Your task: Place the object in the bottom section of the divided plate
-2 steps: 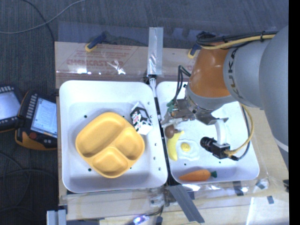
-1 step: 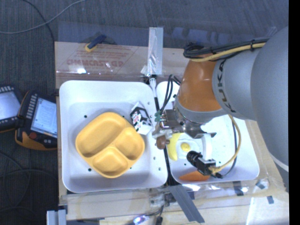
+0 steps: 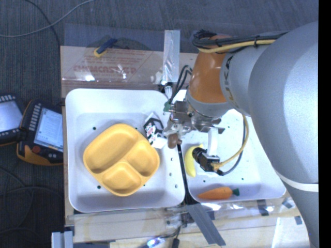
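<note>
A yellow divided plate [image 3: 121, 159] lies in the left bin [image 3: 77, 107], with its bottom section [image 3: 123, 178] toward the near edge. My gripper [image 3: 172, 132] hangs over the wall between the two bins, just right of the plate's upper right rim. A small black, white and red object [image 3: 151, 128] sits right beside the gripper on its left, at the plate's far right corner. I cannot tell whether the gripper touches or holds it. A small white piece [image 3: 158, 142] lies just below that object.
In the right bin [image 3: 258, 182] a yellow banana [image 3: 190, 163] lies near the dividing wall and an orange carrot [image 3: 216, 193] near the front edge. A cable loops from the wrist over the banana. A handheld controller [image 3: 41, 133] lies left of the bench.
</note>
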`<state>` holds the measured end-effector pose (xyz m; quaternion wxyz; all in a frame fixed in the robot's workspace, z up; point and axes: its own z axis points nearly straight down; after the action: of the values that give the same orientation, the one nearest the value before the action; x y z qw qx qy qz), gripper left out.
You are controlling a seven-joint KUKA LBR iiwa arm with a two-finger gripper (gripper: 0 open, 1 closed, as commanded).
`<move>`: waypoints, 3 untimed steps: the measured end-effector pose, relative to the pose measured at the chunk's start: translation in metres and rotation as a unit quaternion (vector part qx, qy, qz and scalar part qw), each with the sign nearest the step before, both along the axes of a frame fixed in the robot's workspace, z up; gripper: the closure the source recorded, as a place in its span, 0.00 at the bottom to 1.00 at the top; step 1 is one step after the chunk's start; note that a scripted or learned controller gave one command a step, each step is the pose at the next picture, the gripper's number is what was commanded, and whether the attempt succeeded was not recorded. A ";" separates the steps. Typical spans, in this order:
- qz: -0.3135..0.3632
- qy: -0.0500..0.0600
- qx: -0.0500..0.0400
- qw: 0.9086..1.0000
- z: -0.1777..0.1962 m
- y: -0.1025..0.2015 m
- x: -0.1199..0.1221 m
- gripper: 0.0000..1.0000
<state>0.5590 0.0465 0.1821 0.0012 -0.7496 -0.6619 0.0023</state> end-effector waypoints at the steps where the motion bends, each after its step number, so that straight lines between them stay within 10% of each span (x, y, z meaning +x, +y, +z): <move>1: 0.136 -0.001 0.001 0.991 0.001 0.048 -0.015 1.00; 2: 0.136 -0.001 0.001 0.991 0.000 0.048 -0.015 0.00; 3: 0.126 -0.001 -0.001 0.992 0.007 0.054 0.109 0.00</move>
<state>0.6679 0.1007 0.1887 -0.0007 -0.6603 -0.7510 0.0022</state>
